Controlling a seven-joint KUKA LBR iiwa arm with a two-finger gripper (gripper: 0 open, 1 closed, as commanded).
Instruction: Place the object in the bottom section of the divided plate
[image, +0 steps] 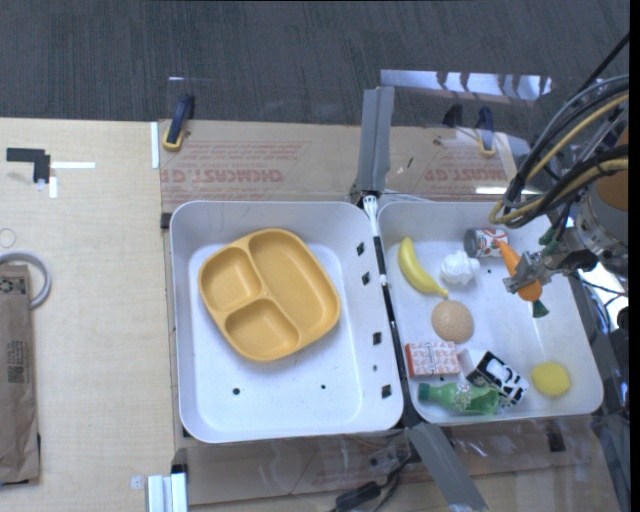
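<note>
The yellow divided plate (268, 292) lies tilted in the left white bin (280, 410), its three sections bare; the smaller section nearest the camera sits at its lower edge. The right white bin (580, 330) holds the loose things: a banana (420, 268), a crumpled white lump (458, 267), a small can with a red-and-white label (486, 241) too blurred to read, a tan ball (452, 321), a red-and-white printed box (433, 358) whose lettering cannot be made out, a green bottle (460, 397) lying on its side, a black-and-white patterned item (500, 377) and a lemon (550, 378). An orange carrot-like object (520, 272) sits right at the gripper (530, 280) over the bin's right side; whether the fingers are spread or pinching it cannot be told. Behind the bins, the cardboard (260, 160) on the worktop (90, 330) bears upside-down red print reading "CHEMCAST".
</note>
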